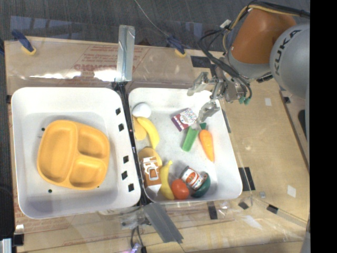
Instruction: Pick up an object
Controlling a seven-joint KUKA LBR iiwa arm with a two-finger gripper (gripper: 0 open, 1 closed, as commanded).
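My gripper (202, 100) hangs over the far right part of the right bin (224, 181), its fingers spread open with nothing between them. Just below its lower fingertip lie a purple-and-white packet (184, 119), a green cylinder (189, 139) and an orange carrot (207, 144). Along the bin's left side lie a white egg (141, 110), a yellow banana (148, 130) and a brown bottle (150, 167). At the near edge sit a second banana (166, 181), a red tomato (179, 189) and a can (195, 180).
The left bin (21, 194) holds a yellow divided tray (72, 154). A black divider with clips (126, 141) runs between the bins. The arm's orange band (258, 33) and cables (221, 46) hang above the right bin's far right corner.
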